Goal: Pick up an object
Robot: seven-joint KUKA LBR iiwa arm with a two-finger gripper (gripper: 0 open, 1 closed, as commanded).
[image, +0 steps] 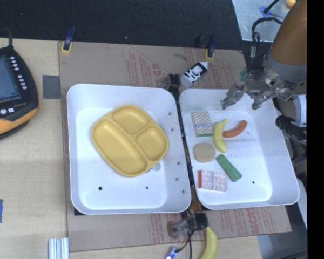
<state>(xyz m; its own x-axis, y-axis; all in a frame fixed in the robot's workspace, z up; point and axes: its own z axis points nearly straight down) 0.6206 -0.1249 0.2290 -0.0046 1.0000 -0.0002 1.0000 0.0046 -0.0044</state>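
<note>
My gripper (pixel 241 103) hangs open over the back of the right bin (pixel 281 169), with nothing between its fingers. Just in front of it lie a red sausage (pixel 235 129) and a small yellow banana (pixel 220 135). A checkered packet (pixel 202 123) lies to the banana's left. Nearer the front are a round tan cookie (pixel 204 152), a green stick (pixel 228 167) and a red-and-white packet (pixel 211 180). In the left bin (pixel 86 193) rests a yellow divided plate (pixel 130 139).
A teach pendant (pixel 5 93) sits at the bench's far left. A black-and-white item (pixel 193 73) lies behind the seam between the bins. Another banana (pixel 209 244) lies in front of the bins, beside a clamp (pixel 183 225). Blue clips hold the cardboard's back edge.
</note>
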